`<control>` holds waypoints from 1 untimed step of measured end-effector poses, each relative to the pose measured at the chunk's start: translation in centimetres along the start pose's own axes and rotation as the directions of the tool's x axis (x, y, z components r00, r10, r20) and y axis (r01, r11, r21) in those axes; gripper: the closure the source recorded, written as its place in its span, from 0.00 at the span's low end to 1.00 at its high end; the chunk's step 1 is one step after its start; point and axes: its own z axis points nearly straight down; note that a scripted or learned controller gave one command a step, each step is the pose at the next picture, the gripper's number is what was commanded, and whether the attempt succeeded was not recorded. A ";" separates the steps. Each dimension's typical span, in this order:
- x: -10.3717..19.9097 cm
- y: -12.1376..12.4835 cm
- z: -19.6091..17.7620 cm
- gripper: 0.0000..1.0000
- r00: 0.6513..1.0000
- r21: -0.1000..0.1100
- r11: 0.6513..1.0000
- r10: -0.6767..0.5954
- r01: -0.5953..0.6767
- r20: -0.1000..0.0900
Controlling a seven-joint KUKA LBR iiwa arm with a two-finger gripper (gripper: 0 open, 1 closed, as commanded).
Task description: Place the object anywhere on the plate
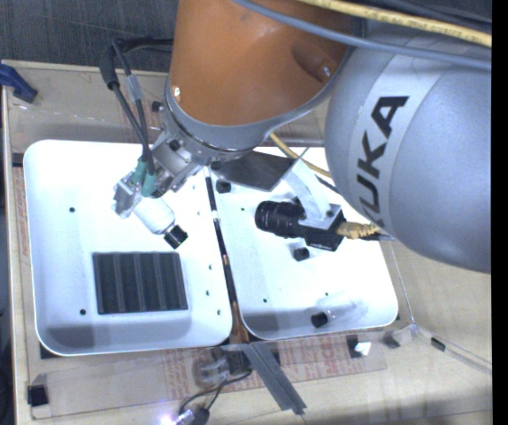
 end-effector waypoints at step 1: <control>2.6 1.9 14.4 1.00 0.901 0.007 0.901 0.434 -0.434 0.002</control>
